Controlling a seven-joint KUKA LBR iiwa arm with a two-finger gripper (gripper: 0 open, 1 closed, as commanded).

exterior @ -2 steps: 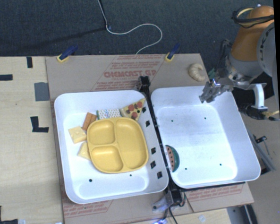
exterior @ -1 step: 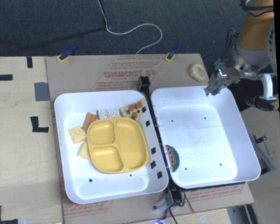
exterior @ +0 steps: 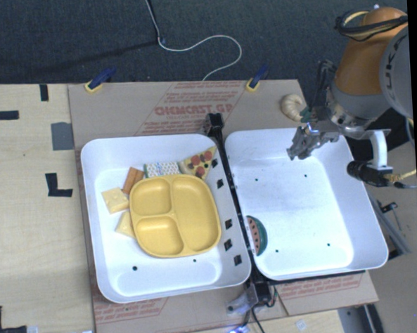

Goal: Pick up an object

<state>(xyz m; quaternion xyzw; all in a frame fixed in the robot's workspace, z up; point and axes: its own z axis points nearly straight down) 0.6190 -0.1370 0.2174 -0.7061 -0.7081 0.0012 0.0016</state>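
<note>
Objects for picking lie mostly in the left bin (exterior: 98,204), where a yellow divided plate (exterior: 175,215) with three compartments sits near the middle, its rim covering parts of several smaller pieces. A pale yellow cheese-like square (exterior: 115,200) lies just beside the plate's left edge, with a second pale wedge (exterior: 123,226) below it, partly under the rim. An orange-brown cracker-like strip (exterior: 132,179) rests tilted at the plate's upper left, next to a small patterned flat piece (exterior: 161,169). A toy pizza slice (exterior: 200,160) with red dots lies at the plate's upper right, close to the wall shared by the two bins. In the right bin (exterior: 355,252), a watermelon-slice toy (exterior: 256,235) rests against the left wall, well apart from the arm. The grey arm with its orange band (exterior: 364,61) reaches in from the right, and the gripper (exterior: 300,148) hangs over the right bin's upper edge, near its back wall, with nothing seen between its fingers; whether they are spread or pressed together cannot be told from this angle. A beige rounded object (exterior: 290,106) lies on the cardboard sheet (exterior: 184,107) behind the right bin. The sheet covers the wooden desk (exterior: 29,229) and is held by two clamps (exterior: 99,79) at its far edge. A white cable (exterior: 201,44) loops across the dark floor beyond.
</note>
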